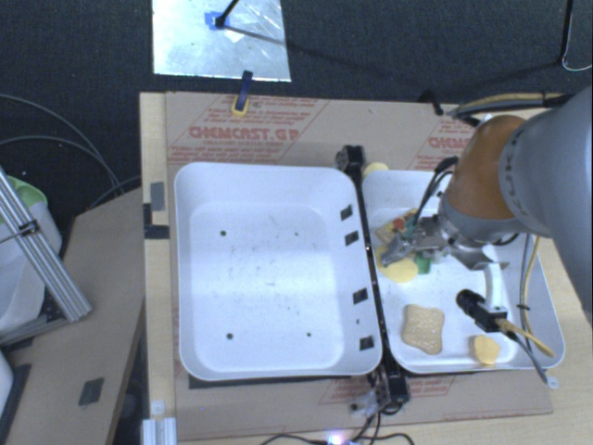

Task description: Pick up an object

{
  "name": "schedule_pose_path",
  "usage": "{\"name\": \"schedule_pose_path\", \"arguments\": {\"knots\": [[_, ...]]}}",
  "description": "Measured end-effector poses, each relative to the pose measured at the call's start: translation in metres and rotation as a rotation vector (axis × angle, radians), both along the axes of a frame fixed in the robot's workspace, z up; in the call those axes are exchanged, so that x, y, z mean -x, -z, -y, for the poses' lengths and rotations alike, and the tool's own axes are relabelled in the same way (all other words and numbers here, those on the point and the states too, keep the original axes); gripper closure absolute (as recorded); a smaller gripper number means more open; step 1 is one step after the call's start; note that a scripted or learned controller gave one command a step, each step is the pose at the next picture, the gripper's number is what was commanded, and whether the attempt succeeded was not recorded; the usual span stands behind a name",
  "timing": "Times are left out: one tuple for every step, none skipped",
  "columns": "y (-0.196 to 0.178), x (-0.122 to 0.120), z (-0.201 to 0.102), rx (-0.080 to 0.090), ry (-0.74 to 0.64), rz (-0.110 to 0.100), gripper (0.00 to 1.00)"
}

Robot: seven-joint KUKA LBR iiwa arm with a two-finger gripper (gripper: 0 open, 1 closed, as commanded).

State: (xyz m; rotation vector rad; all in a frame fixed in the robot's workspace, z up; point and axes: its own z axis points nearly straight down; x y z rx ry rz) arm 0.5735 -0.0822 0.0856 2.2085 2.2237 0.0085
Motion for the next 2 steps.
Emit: {"name": "schedule_pose_path", "arguments": {"knots": [[-0.011,0.003,0.001,-0.001,0.003,-0.004,1.0],[-0.104,0.019,-0.108,-0.005,-0.007,-0.001,1.0]]}}
